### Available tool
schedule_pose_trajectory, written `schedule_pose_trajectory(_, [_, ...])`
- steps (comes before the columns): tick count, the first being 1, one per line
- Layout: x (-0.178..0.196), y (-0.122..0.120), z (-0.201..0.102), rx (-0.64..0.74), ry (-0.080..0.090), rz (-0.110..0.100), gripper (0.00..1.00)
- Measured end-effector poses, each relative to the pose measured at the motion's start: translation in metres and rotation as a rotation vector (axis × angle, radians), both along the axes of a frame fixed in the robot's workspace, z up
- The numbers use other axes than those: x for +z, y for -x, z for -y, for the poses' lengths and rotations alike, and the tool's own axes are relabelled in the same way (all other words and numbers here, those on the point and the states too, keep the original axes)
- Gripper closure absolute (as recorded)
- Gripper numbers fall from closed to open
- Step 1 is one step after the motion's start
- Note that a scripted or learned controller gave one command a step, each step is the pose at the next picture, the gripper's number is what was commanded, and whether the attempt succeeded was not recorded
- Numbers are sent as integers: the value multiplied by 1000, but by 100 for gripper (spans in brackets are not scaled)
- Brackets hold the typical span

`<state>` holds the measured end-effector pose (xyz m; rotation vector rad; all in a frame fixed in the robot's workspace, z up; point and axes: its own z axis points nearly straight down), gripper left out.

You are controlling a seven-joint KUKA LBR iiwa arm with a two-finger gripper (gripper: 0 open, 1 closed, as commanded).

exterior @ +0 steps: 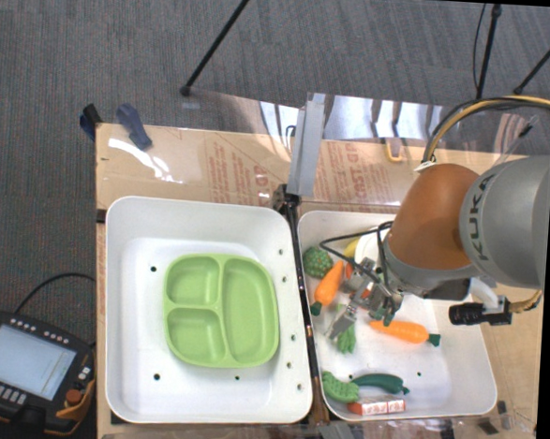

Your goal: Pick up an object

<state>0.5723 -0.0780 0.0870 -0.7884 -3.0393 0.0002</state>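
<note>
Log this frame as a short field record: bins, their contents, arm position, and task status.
left bin: holds a green divided plate
right bin: holds toy food, including two carrots, a green leafy piece, a green pod and a small red-and-white pack
arm: reaches in from the right, over the right bin
gripper: low among the toys, between the two carrots
fingers: state cannot be told
task status: no object seen lifted

End effector (351,315) lowered, wrist angled left
</note>
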Motion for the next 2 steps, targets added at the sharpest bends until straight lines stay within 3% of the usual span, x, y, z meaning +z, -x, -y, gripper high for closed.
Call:
schedule_pose_trajectory(1, [0, 8, 0, -33, -1, -1, 0])
schedule_pose_trajectory(2, [0, -15, 1, 47, 0, 2, 0])
